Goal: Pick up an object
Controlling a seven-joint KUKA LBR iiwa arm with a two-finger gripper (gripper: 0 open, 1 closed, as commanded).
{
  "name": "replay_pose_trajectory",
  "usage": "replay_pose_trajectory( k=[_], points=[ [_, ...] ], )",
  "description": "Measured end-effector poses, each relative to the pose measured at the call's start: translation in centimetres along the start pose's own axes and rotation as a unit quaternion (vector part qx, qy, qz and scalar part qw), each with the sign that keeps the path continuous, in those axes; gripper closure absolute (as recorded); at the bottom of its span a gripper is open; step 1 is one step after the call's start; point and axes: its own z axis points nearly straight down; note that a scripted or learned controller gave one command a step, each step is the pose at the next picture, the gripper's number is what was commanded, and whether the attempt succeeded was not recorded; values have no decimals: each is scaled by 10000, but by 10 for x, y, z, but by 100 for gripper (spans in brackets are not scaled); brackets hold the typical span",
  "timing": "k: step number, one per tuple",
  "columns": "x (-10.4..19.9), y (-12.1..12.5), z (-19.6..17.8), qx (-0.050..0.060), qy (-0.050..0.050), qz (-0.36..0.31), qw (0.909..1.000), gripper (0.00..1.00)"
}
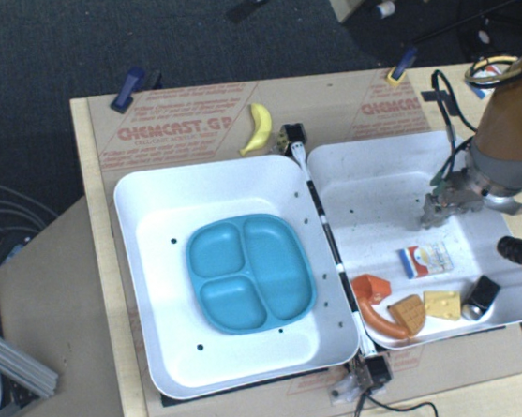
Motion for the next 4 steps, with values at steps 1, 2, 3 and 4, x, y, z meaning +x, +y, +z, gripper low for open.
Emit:
replay_pose_trajectory(
  k=[1, 2, 3, 4],
  points=[
    [0, 0, 0, 1, 1, 0, 10000, 0],
    [31, -52, 11, 23, 11, 4, 10000, 0],
    [31, -51, 1, 13, 8, 8, 10000, 100],
    [77, -53, -88, 5, 6, -5, 10000, 100]
  ],
)
